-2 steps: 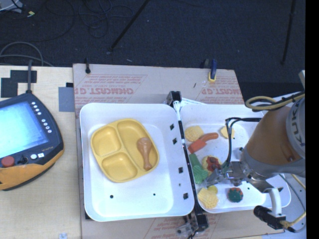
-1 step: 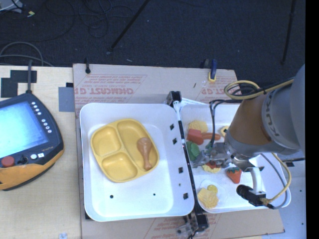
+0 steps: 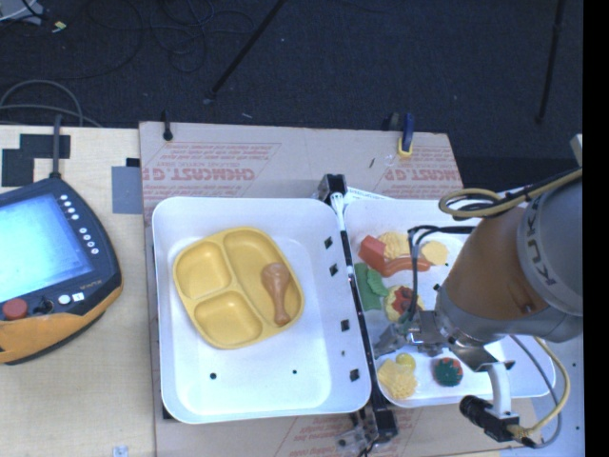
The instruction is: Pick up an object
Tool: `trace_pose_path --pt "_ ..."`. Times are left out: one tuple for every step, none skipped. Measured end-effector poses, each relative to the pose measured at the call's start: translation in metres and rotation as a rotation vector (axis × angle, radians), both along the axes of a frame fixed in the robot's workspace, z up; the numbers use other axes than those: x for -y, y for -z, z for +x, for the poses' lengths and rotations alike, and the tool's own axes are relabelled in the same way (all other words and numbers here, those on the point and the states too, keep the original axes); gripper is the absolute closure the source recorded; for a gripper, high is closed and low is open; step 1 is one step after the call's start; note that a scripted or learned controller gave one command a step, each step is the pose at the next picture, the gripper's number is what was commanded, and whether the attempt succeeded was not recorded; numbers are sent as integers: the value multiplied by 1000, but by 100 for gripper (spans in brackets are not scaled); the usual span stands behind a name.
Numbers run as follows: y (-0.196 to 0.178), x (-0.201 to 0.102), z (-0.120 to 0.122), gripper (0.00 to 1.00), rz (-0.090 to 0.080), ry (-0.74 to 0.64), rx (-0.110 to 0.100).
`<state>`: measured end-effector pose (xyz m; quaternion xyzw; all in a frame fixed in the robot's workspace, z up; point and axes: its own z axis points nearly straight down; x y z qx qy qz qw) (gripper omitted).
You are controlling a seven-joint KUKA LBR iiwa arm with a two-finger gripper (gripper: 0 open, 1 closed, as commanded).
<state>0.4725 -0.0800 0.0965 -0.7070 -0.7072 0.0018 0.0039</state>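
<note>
Two shallow white bins sit side by side on the worktop (image 3: pixel 95 150), which is covered under them by a cardboard sheet (image 3: pixel 285 165) printed with red lettering. The left bin (image 3: pixel 238 388) holds a yellow divided plate (image 3: pixel 214 288) with three compartments, and a brown toy chicken drumstick (image 3: pixel 278 291) lies along the plate's right-hand compartment, its thicker end toward the top of the view. The right bin (image 3: pixel 366 212) carries a scatter of toy food: a red block (image 3: pixel 373 249) near its upper left, an orange-red strip (image 3: pixel 407 266) just beside it, a pale yellow piece (image 3: pixel 433 252) to the right of that, a green leafy piece (image 3: pixel 369 284) against the bin's left wall, a yellow corn-like piece (image 3: pixel 400 381) near the lower edge, and a small green round item (image 3: pixel 448 371) just beside it. The grey arm (image 3: pixel 533 255) with its orange band reaches in from the right and hangs over the middle of the right bin, hiding much of what lies there. The gripper (image 3: pixel 411 334) sits low above the toys, between the green leafy piece and the corn-like piece; how its tips are set cannot be told from here, and nothing is visibly held. A teach pendant (image 3: pixel 48 265) with a lit screen rests on the worktop at far left.
</note>
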Motion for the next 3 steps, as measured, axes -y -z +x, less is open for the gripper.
trace_pose_path --pt "-9 2 2 100 0 7 0" --pt "-95 -87 4 100 -1 -6 10" --pt "-230 -121 4 100 -1 -6 17"
